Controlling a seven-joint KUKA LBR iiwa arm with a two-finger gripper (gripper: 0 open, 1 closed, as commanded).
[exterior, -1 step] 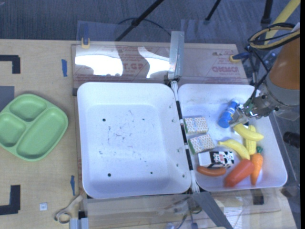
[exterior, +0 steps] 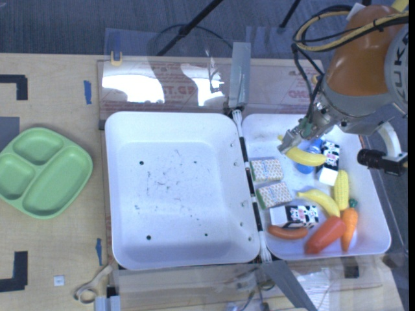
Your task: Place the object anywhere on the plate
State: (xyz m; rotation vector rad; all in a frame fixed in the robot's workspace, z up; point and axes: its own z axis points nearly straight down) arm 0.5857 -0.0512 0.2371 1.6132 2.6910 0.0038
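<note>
A green divided plate lies on the wooden bench, left of both bins. The right bin holds several toy foods. My gripper hangs over the upper part of that bin, directly above a yellow banana that lies partly over a blue piece. From this angle the gripper looks very close to the banana's upper edge; whether it touches is unclear. The grey and orange arm comes in from the upper right.
Also in the right bin are two speckled blocks, two cow-patterned cartons, a corn cob, a second banana, a carrot, a red pepper and a sausage. The left bin lies between this bin and the plate.
</note>
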